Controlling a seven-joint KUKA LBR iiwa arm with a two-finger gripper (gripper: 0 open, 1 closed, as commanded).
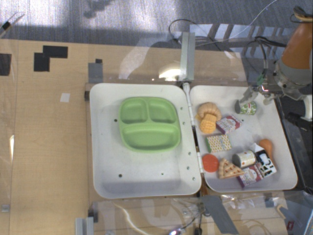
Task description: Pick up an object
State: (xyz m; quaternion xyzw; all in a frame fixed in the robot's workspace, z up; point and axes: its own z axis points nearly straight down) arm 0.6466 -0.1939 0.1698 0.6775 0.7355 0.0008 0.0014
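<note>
My gripper [255,101] hangs over the far right corner of the right bin [288,180], its two fingers spread apart and open. A small green and white object [248,108] lies on the bin floor just by the left finger [242,104], and I cannot tell whether they touch. Nothing is gripped between the fingers. Toy food fills the bin in front: a bread roll [209,109], a corn cob [208,125], a pink box [228,124], a checked packet [218,143] and a small can [244,158].
A red disc [210,163], a pizza slice [229,170], an orange piece [265,146], a black and white carton [266,167] and a purple packet [249,176] crowd the near right. The left bin [105,180] holds a green divided plate [149,123].
</note>
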